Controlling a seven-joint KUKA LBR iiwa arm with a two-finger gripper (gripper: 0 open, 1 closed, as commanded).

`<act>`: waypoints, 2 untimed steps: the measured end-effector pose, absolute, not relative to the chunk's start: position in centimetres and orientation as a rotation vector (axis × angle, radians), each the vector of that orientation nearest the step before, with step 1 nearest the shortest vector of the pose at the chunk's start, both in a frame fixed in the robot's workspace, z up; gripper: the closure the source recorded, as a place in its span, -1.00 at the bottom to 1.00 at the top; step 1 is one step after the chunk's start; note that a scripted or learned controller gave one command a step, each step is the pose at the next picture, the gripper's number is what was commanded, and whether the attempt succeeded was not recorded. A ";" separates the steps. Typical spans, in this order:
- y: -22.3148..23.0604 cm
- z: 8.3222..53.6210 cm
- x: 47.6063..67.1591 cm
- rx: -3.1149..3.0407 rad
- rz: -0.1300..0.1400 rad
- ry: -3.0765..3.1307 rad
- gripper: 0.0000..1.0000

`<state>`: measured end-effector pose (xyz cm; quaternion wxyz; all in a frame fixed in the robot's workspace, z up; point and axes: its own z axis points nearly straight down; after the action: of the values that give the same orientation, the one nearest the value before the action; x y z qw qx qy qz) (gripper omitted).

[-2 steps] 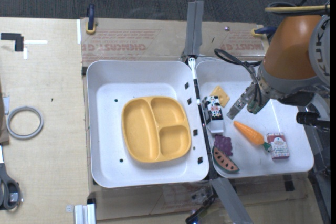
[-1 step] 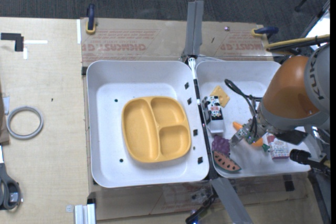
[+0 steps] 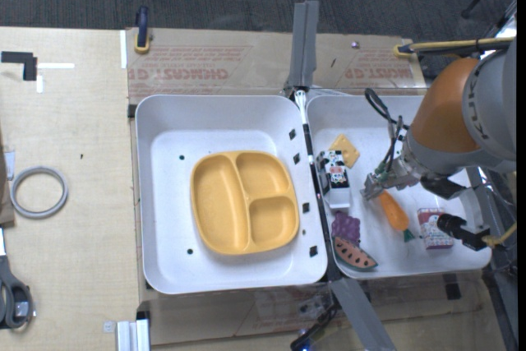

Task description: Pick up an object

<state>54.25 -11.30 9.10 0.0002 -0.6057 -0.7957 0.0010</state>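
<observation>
Pale wood bench, seen from above, with two shallow white bins side by side; places below are given relative to the divider where the bins meet. Far left of the divider, on bare bench, lies a grey ring. Immediately left of the divider is the left bin, holding a yellow three-compartment plate. Just right of the divider, in the right bin, sit a small black-and-white box, a yellow wedge like cheese, purple grapes and a watermelon slice. Further right lies an orange carrot, then a small red-and-white carton. The gripper sits low in this bin, just above the carrot's upper end; whether it is apart or together cannot be told, and nothing is seen clamped in it. Judging by this, the pick is not yet done: every object rests on the bin floor, and the carrot looks the likely target, with grasping and lifting left.
</observation>
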 end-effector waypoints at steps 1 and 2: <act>-11.3 9.1 54.3 -1.903 0.003 -2.499 -1.00; -10.8 9.3 60.4 -1.907 0.007 -2.503 -1.00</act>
<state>60.44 -10.75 9.26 -0.0027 -0.6061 -0.7954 0.0023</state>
